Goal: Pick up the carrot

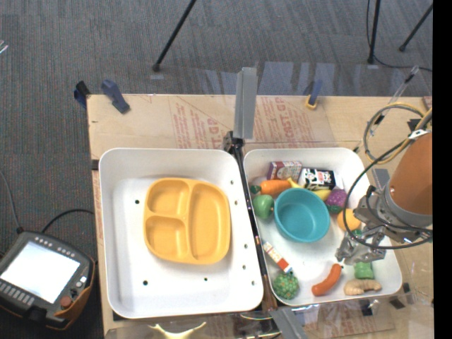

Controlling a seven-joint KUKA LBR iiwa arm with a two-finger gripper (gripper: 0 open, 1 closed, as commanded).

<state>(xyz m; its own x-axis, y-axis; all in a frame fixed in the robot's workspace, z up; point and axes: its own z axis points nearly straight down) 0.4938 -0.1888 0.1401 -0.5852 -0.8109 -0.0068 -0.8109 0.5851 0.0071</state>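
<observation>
Currently our jaws (355,249) hover far from the carrot (275,187); open or closed, can't tell. We risk grabbing the sausage (327,280) instead.

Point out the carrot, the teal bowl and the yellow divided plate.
carrot (275,187), camera view, middle of its orange body.
teal bowl (302,215), camera view, inner floor.
yellow divided plate (206,226), camera view, large right compartment.

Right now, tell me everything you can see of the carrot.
The carrot is a small orange toy, plastic by its look, lying roughly flat near the far-left corner of the right bin. Its thick end points toward the teal bowl, which it seems to touch; the green pear-like fruit sits just in front. A small carton lies behind it. The gripper is well away, across the bowl.
</observation>
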